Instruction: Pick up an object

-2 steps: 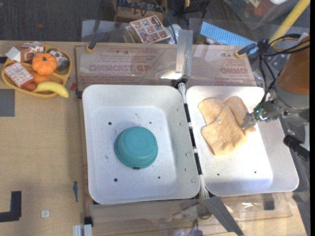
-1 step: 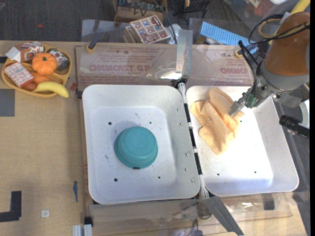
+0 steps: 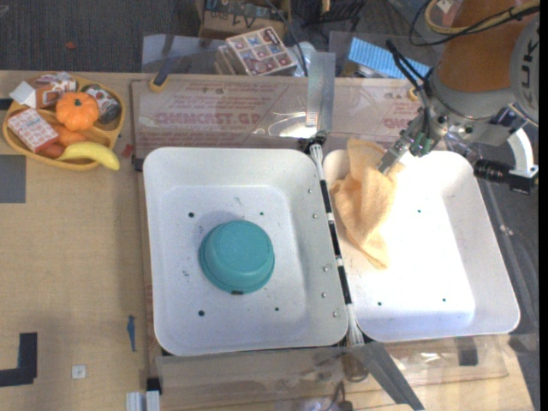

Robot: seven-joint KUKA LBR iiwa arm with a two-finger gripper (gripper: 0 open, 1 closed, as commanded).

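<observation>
A yellow-orange cloth (image 3: 363, 205) lies at the left side of the right bin (image 3: 445, 272), its top corner pulled up into a peak. My gripper (image 3: 390, 164) comes in from the upper right and meets that peak, with its fingers shut on the cloth's top edge. The rest of the cloth trails down and left toward the divider between the bins. A teal bowl (image 3: 237, 256) sits upside down in the middle of the left bin (image 3: 171, 187), well away from the gripper.
A yellow plate (image 3: 17, 135) with a toy pumpkin, a banana and small boxes stands on the bench at the far left. A cardboard strip (image 3: 214, 114) runs behind the bins, with boxes and cables beyond it. The arm's orange band (image 3: 484, 32) looms at the upper right.
</observation>
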